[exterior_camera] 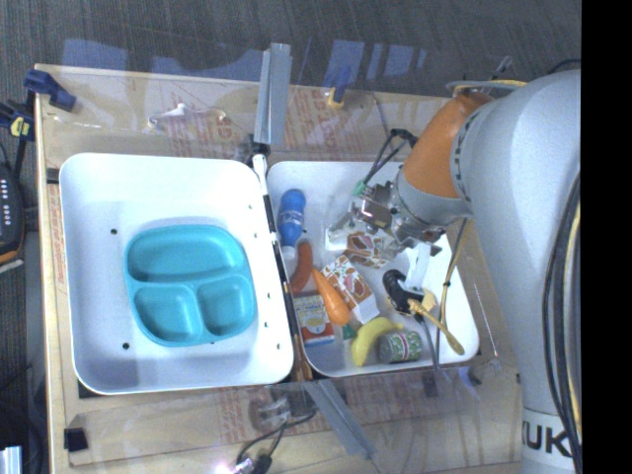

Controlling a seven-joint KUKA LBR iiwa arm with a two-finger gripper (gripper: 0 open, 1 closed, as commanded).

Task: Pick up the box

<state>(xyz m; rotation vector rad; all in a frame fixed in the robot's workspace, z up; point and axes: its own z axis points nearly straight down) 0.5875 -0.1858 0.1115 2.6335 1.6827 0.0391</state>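
Camera view: I see the gripper [373, 227] low in the right bin [464, 339], over the brown patterned box [348, 276] lying mid-bin among clutter. Can't tell its opening or any hold. Carrot [332, 299] touches the box's left edge, crowding the grasp. Left bin [89, 265] holds a teal tray [190, 284].

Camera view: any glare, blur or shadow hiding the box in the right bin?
Camera view: sharp enough; a bluish cast and soft shadow around the blue tray in the left bin; the arm shades the right bin, where the gripper hangs by the patterned box, readable, no glare.
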